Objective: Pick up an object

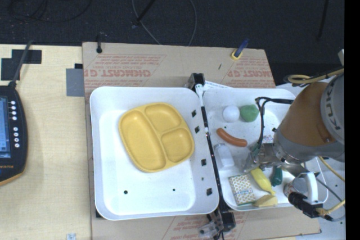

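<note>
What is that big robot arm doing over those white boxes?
The robot arm is reaching from the right into the right white bin, trying to pick something up. Its pincer is low among the toys there, just above a yellow banana and beside a patterned packet. A toy hot dog, a white ball and a green ball lie further back. The left white bin holds a yellow divided plate. I can't tell whether it has grabbed anything.

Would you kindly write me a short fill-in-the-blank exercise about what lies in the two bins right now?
1. The yellow divided plate lies in the ____ bin of the view.
2. The white ball sits beside a ____ ball.
3. The plate has ____ compartments.
4. The hot dog lies in the ____ bin.

Missing words: left; green; three; right
</note>
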You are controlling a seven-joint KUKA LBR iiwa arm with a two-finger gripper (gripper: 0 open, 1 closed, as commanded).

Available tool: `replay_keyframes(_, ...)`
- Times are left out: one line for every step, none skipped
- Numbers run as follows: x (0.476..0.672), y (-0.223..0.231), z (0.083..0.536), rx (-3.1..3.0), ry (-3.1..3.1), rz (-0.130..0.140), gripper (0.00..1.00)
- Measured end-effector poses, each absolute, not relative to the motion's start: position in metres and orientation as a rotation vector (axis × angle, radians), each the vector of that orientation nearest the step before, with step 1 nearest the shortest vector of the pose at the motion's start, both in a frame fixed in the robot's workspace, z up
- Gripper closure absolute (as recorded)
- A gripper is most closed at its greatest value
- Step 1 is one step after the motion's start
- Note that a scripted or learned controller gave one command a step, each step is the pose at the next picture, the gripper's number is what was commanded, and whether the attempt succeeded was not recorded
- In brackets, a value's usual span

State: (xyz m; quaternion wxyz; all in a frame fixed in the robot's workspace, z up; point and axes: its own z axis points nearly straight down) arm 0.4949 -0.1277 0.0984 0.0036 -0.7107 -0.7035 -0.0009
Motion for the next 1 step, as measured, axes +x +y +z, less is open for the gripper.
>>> replay_keyframes(0.5331, -0.0419, 0.1922, -2.212, -2.234, -0.011, 1.0)
